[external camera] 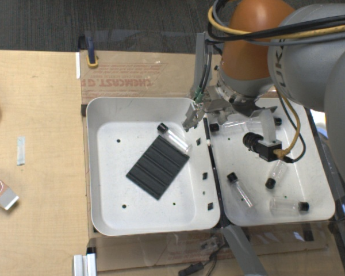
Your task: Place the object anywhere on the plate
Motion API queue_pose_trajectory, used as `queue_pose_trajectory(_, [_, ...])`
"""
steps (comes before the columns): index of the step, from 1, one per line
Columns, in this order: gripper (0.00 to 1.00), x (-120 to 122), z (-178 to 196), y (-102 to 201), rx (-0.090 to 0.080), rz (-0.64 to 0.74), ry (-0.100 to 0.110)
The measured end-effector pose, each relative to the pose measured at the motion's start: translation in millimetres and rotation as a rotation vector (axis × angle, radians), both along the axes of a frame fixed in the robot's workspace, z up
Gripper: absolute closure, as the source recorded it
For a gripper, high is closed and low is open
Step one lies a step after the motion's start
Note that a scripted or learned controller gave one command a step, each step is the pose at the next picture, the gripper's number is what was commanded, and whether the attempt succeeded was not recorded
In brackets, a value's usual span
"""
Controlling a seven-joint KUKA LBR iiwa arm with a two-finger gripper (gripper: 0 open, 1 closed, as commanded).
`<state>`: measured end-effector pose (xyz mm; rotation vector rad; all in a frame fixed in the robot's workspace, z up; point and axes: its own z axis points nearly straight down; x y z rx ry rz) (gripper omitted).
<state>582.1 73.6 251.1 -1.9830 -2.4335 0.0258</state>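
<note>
— Any writing you can read here?

— One line, in red print on the brown cardboard sheet that lies flat behind the left white bin. It runs along the cardboard close to the bin's far rim.

— What does it say?

— The letters appear upside down and reversed from this angle (so I read them with some doubt), and they look like "CHEMCAST GP". There may be smaller print nearby, but it is too blurred to make out.

— Anything else, numbers or labels?

— Nothing else I can read.
</note>
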Motion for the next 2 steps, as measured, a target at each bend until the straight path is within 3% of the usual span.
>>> queue_pose_trajectory(1, [1.0, 0.5, 7.9, -1.3, -0.002, 0.0, 0.002])
queue_pose_trajectory(2, [0.0, 0.4, 7.9, -1.2, -0.002, 0.0, 0.002])
